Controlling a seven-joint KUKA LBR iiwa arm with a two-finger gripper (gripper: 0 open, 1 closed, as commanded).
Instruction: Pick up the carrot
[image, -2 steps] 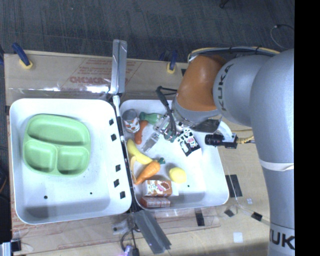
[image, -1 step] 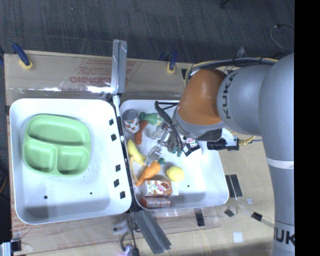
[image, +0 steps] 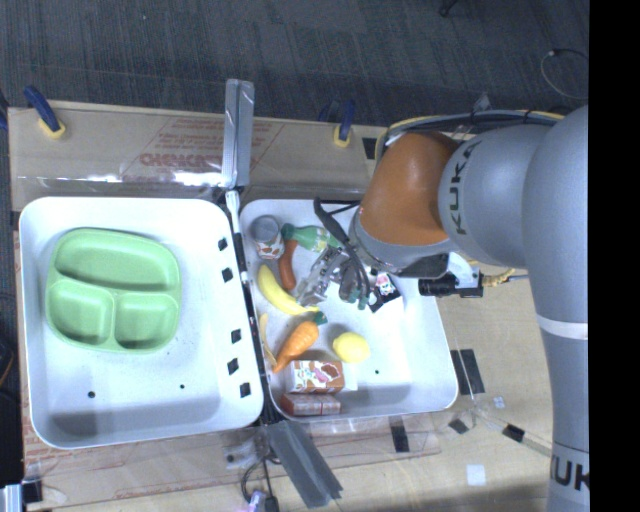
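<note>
Orange tapered carrot with green top, yellow curved banana, yellow round lemon, pale green divided plastic tray, shallow white bins.

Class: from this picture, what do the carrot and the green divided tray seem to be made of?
Carrot: probably moulded plastic, a toy; its orange is flat and uniform, with a stiff green top.
Green divided tray: likely plastic with a matte finish; soft rounded compartment edges, one even colour, little glare.

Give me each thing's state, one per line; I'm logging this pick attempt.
carrot: lying in the right bin, not gripped
gripper: above the bin, over the banana's end, holding nothing
banana: lying flat
lemon: resting loose
green divided tray: upright in the left bin
small carton: lying on its side
</note>
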